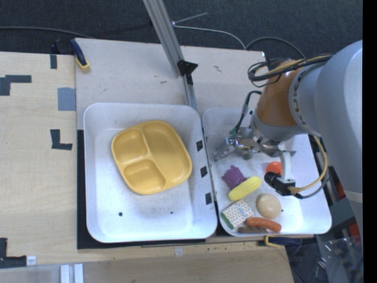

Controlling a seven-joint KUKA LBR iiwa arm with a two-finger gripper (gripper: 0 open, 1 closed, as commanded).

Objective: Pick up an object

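Note:
The right bin holds several toy foods: a purple grape bunch, a yellow corn cob, a beige round piece, a checkered cracker-like block, an orange carrot-like stick and a small red-orange piece. My gripper hangs low over the upper left part of this bin, just above the grape bunch. Nothing shows between its fingers. The grey arm with its orange band covers the bin's upper right.
The left bin holds a yellow divided plate. A metal pole slants down to the gap between the bins. A blue and yellow tool lies on the bench at the upper left. Cables loop near the arm.

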